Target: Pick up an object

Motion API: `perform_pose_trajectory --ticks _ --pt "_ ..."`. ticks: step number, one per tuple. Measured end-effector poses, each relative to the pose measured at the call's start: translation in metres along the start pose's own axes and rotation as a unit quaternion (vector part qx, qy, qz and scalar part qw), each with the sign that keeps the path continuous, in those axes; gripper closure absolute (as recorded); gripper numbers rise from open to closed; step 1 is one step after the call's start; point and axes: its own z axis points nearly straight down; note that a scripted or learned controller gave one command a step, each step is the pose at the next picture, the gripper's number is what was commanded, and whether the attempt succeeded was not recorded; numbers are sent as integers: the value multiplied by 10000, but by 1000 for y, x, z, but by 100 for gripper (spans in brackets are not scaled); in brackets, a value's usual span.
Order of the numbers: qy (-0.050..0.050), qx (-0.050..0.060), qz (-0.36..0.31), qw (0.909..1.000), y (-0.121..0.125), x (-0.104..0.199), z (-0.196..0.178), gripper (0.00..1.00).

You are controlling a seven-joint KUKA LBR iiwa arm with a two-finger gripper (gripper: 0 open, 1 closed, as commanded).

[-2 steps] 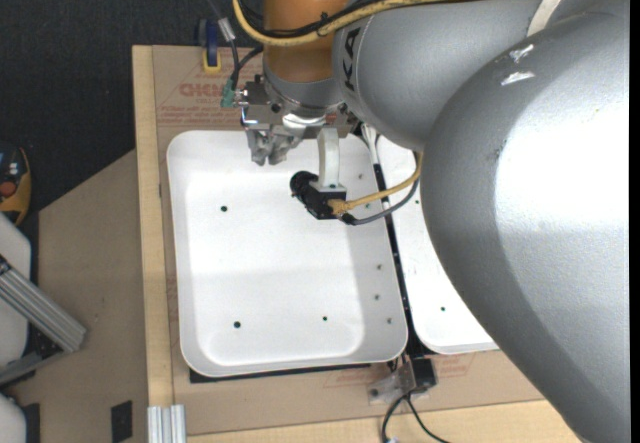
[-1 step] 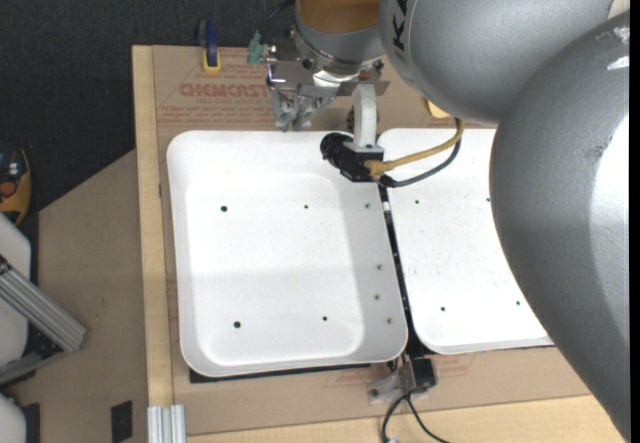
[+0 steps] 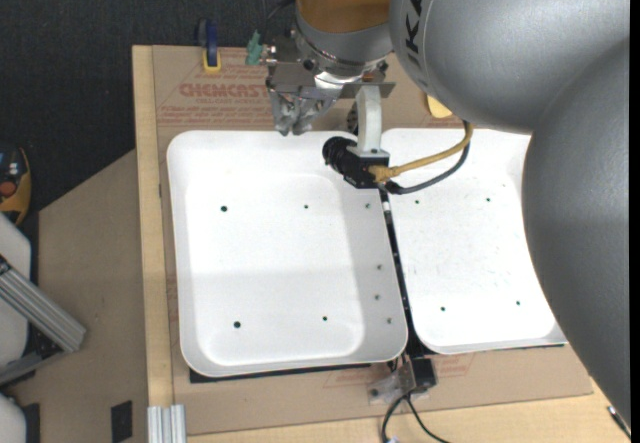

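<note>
A: Grey arm comes in from the right and covers most of the right bin. Gripper sits at the back edge of the left bin, near its middle. Why park there?

B: My guess is it's between tries, or lining up over that bin. Can't see an object under it though

A: Same. Left bin floor looks bare apart from the small dark dots. The visible part of the right bin too

B: So where's the thing to pick?

A: Can't tell. If there is one, it's probably hidden under the arm on the right bin's far side. Nothing visible between the fingers

B: Fingers open or shut?

A: Can't tell, too small and blurred against the cardboard

B: The black part with the yellow cable at the back of the seam between bins?

A: Looks like arm hardware hanging off the wrist, not a pick target

B: Fine. Call it: no grasp yet, target unlocated
</note>
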Motion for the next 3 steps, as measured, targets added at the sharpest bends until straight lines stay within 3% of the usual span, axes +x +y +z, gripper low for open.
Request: perform_pose_trajectory --ticks 1,3 --pt "-7 17 -2 10000 24 31 47 100" --pt "-3 1 12 10000 -3 12 -22 100"
